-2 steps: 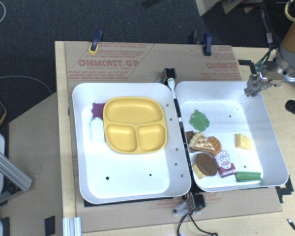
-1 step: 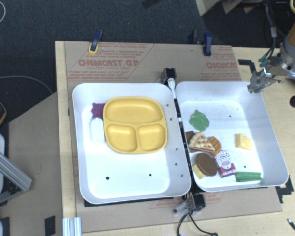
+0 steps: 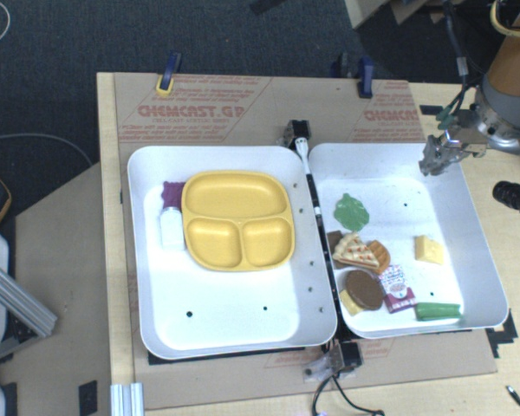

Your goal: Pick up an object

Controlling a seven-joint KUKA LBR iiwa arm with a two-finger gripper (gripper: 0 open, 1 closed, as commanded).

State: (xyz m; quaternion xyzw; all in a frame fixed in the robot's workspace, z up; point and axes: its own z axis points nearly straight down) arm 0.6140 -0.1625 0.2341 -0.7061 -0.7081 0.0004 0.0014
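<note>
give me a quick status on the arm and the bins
Gripper over the right bin's far right corner, nothing seen held. Food pieces lie near the divider, cheese wedge apart. Yellow tray sits in the left bin.

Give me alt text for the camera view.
The gripper hangs over the far right corner of the right bin, away from its toy food: green leaf, pizza slice, cheese. The left bin holds a yellow tray.

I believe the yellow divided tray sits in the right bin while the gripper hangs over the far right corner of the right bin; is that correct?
Not quite: the camera view shows the yellow divided tray in the left bin, not the right one. The rest holds: the gripper hangs over the far right corner of the right bin.
</note>
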